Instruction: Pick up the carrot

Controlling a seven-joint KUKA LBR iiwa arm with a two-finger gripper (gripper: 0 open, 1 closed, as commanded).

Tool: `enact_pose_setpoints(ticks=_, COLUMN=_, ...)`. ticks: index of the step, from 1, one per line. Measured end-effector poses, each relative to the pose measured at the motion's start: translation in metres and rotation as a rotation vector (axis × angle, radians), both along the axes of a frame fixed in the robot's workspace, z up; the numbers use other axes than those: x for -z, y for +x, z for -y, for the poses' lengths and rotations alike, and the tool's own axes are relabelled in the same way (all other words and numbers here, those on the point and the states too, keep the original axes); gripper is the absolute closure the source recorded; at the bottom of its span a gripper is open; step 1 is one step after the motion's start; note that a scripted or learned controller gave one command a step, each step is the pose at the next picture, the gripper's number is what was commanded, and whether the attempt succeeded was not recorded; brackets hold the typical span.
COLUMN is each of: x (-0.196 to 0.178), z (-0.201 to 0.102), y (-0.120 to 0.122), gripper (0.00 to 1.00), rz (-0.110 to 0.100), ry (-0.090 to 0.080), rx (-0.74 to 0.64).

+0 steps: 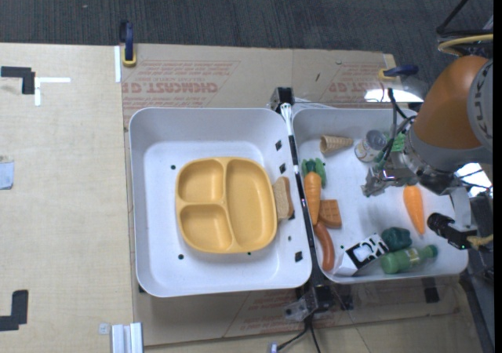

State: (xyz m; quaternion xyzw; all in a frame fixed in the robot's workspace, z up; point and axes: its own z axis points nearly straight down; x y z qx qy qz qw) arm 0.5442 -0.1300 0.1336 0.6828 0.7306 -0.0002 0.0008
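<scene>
A: Carrot? Two orange ones here.
B: The carrot (313, 195) with green leaves lies in the right bin (345, 125), hard against its left wall, leaves to the far end. A second orange piece (414, 209), no leaves I can see, sits further right, just beside the arm; could be another carrot, can't say.

A: Gripper?
B: The gripper (379, 183) is over the right bin's middle, well right of the leafy carrot, not touching it. Tips are small and dark against the white floor; open or closed, cannot tell. Nothing seen held.

A: Arm?
B: The arm (455, 112) comes in from the right, orange band up top, partly cut by the frame edge. It hides the bin's far right corner.

A: Rest of that bin?
B: A cone (336, 142) at the far side, a greyish blob (372, 145) beside it half behind cables, unclear. A tan cracker (330, 213) touching the carrot's right side, a red sausage (325, 245) nearer, a green bottle (406, 258) lying flat near the near wall, a dark green lump (395, 237) above it, a black-and-white item (364, 252) I can't read.

A: Left bin?
B: The left bin (149, 187) holds a yellow tray (226, 205), three compartments. A bread slice (283, 198) is wedged at its right rim.
</scene>
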Motion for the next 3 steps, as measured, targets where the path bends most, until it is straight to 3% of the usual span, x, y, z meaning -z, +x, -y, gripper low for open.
enact_pose_setpoints(ticks=1, x=0.042, z=0.061, y=0.044, gripper=1.00, rz=0.002, ry=-0.003, rx=-0.552)
enact_pose_setpoints(ticks=2, x=0.042, z=0.061, y=0.044, gripper=0.00, rz=0.002, ry=-0.002, rx=-0.551)
enact_pose_setpoints(ticks=3, x=0.040, z=0.080, y=-0.015, gripper=0.00, rz=0.003, ry=0.016, rx=-0.427)
